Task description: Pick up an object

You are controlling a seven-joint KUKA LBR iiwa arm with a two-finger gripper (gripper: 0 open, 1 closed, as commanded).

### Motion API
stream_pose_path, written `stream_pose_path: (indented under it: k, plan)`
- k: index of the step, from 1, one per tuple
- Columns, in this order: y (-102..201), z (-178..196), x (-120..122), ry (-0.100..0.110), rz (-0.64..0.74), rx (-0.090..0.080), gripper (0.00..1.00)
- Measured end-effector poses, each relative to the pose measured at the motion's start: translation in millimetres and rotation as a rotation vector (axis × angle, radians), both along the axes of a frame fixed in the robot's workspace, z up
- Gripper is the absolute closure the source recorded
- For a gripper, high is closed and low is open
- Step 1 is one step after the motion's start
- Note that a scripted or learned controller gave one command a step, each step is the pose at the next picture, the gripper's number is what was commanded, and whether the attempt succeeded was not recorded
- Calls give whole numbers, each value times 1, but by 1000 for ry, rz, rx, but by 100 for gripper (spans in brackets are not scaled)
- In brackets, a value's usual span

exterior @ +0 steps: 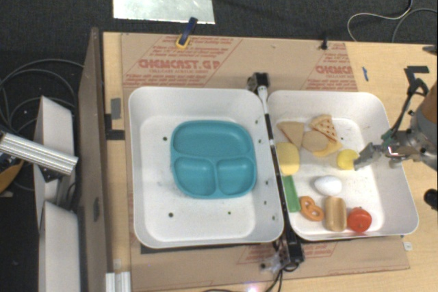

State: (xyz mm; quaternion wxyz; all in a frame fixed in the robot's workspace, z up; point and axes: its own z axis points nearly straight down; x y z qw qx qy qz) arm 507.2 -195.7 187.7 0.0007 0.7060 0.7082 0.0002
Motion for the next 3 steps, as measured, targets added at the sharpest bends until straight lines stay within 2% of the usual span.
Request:
stream_pose_path:
  k: [1, 2, 3]
  plan:
    - [16, -46, 45, -3, 4, -1, 0]
    - [13, -101, 47, 3, -2, 1, 0]
    - [-12, -28, 101, -11, 3, -5, 0]
